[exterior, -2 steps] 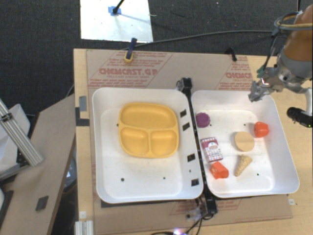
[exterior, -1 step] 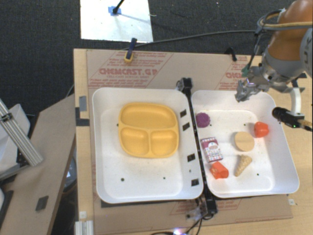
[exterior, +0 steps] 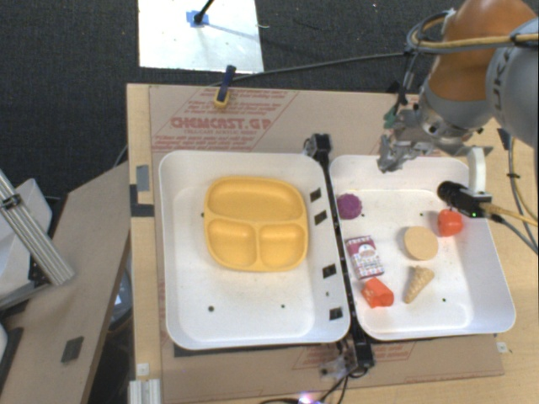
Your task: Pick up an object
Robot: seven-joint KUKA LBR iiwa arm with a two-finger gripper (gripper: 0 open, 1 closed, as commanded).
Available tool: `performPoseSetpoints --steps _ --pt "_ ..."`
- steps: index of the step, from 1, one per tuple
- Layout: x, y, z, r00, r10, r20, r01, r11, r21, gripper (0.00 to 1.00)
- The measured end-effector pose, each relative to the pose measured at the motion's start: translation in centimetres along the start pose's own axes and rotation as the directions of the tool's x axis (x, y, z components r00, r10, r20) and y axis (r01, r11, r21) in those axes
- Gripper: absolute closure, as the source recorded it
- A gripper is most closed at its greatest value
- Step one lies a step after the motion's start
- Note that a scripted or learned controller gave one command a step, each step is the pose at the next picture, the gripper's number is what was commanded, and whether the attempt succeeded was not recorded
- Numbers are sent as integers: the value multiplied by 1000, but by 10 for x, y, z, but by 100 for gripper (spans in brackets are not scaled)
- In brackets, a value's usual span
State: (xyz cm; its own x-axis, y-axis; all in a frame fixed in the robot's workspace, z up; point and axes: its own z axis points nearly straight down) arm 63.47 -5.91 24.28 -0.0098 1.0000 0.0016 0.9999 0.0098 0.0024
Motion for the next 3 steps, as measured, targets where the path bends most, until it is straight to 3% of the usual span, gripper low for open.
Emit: performPoseSetpoints --steps 1,3 --pt "52 3 2 1000 0 0 0 1000 0 100" --pt "161 -26 17 1000 0 0 0 1000 2 100"
